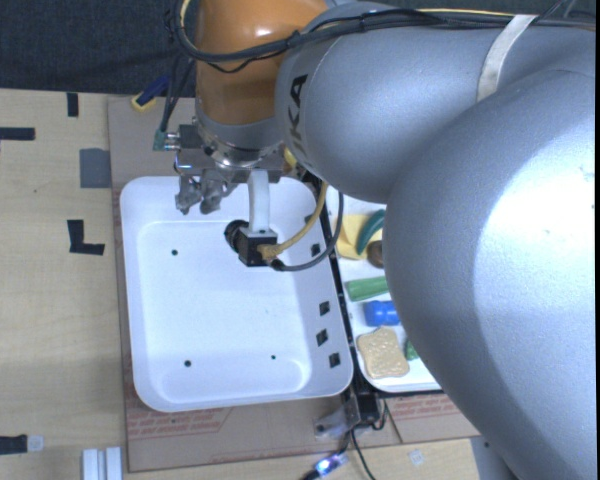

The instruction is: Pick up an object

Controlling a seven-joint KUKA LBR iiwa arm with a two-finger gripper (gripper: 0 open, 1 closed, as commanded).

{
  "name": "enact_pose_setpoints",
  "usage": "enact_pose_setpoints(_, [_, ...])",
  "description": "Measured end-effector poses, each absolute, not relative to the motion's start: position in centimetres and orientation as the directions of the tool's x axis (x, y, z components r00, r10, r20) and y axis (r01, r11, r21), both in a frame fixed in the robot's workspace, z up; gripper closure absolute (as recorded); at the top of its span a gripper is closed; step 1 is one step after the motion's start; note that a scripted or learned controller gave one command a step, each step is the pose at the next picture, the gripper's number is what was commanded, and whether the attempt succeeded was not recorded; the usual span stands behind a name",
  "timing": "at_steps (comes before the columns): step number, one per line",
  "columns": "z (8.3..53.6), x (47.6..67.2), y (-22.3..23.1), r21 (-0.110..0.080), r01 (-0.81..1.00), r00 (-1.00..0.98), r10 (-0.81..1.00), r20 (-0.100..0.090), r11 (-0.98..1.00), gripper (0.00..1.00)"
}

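Note:
My gripper (202,198) hangs over the far edge of the left white bin (220,368), below the orange band of the wrist. Nothing shows in it. A white bar with a black end (252,240) and a looped cable reach down from the wrist over the bin floor. The objects lie in the right bin (420,383), mostly hidden under the arm: a yellow piece (354,234), a green piece (367,288), a blue piece (382,313) and a tan rough-surfaced piece (383,354). The gripper is well to the left of all of them.
The big grey arm covers the right half of the view and most of the right bin. A divider wall with black clips (328,318) separates the bins. The bins rest on cardboard on a wooden bench (40,298) with black tape marks.

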State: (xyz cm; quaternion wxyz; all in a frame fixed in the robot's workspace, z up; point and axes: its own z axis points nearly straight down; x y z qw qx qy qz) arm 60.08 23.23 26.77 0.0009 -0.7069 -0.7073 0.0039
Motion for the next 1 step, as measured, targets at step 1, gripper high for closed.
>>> enact_pose_setpoints(1, [33.80,67.11,23.11,0.008,1.000,-0.002,1.000,0.002,0.002,1.00])
